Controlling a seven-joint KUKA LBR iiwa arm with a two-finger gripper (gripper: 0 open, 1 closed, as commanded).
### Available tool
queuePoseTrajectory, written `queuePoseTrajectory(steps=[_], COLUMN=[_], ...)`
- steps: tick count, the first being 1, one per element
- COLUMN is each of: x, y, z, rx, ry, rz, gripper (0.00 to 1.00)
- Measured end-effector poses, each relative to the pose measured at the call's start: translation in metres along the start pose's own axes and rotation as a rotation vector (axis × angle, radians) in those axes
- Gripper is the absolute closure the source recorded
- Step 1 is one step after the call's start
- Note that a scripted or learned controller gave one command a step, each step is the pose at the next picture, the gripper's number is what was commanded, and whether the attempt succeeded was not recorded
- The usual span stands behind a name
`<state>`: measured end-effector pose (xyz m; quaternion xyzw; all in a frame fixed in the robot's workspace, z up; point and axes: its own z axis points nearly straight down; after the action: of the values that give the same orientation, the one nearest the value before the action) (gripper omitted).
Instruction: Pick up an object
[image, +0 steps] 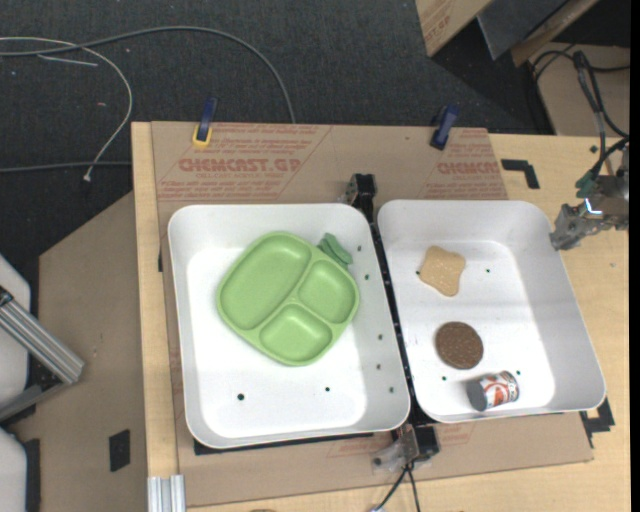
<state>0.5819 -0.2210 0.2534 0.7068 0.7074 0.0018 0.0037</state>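
Gripper (583, 213) — you see it at the far right edge, over the bench just outside the upper right rim of the right bin (560, 300); it is small and partly cut off there, and you cannot tell how its pincer stands.

Right bin — shallow, white, smooth moulded plastic with rounded corners. In it:
- a tan slice of toast (441, 270), roughly square with soft corners, lying flat toward the back;
- a brown round patty (460, 345), flat and grainy, near the middle, apart from the toast;
- a small can (495, 389) on its side at the front, red and white label, metallic end showing.

Left bin (200, 330) — same make, holding a light green divided plate (288, 297) with three compartments, matte plastic, set at a slant; a small darker green piece (337, 249) touches its upper right edge.
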Motion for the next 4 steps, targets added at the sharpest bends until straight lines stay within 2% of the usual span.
queuePoseTrajectory(steps=[2,3,4], x=[0.099,0.154,0.201], y=[0.024,0.033,0.046], z=[-0.01,0.009,0.006], rx=[0.004,0.011,0.006], ry=[0.004,0.006,0.005], rz=[-0.006,-0.005,-0.005], gripper=[1.0,1.0,1.0])
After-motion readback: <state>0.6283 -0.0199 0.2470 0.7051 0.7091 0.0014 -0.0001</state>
